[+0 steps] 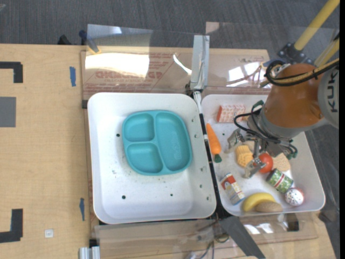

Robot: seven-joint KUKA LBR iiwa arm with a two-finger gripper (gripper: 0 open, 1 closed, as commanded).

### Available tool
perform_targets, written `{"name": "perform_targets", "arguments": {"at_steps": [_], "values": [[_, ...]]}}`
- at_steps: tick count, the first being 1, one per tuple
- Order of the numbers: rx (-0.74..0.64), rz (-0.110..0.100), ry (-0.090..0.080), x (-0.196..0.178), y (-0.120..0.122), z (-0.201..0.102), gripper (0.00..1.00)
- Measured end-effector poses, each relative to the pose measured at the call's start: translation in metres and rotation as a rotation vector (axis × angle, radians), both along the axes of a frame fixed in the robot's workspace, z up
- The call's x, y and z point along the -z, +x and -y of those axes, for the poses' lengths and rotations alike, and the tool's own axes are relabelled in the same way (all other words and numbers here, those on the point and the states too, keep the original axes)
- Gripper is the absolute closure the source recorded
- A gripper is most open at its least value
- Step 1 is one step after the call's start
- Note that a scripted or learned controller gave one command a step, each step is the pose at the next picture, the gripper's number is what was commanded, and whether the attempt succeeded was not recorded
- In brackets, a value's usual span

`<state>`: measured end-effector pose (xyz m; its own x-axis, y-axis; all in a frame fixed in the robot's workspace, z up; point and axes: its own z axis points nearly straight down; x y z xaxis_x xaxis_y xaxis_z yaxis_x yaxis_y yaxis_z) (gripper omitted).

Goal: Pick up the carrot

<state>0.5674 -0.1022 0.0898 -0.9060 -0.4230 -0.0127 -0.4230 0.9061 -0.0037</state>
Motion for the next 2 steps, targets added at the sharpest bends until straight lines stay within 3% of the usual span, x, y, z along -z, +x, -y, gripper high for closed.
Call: {"name": "perform_targets", "arguments": {"at_steps": [1,2], "values": [[0.06,0.0,-0.001,-0.0001,0.0085,-0.0048,0.0],[-0.008,0.003,-0.005,-0.0003,0.013,-0.0083,0.0]]}}
